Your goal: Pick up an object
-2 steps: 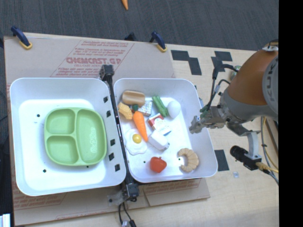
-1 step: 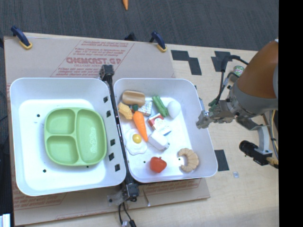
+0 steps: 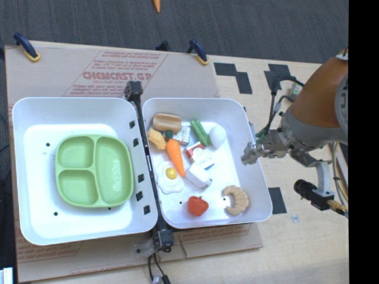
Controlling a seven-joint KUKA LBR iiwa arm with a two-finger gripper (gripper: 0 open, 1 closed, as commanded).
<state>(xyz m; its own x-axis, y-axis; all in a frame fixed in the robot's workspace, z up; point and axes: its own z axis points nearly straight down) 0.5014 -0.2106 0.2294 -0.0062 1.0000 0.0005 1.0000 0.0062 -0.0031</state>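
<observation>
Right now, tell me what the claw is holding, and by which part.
Nothing. The claw sits at the right bin's right rim, apart from the toy food inside.

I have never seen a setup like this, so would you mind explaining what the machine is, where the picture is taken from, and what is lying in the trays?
Gladly. The one picture comes from a fixed camera above the bench, looking down at a slant. On the right is a robot arm, grey with an orange band, ending in a gripper that hangs over the right bin's right wall, with nothing visible between its fingers. The left bin holds a green divided plate. The right bin holds toy food: a carrot, a fried egg, a tomato, a croissant, a bread roll, a white egg and some smaller pieces.
</observation>
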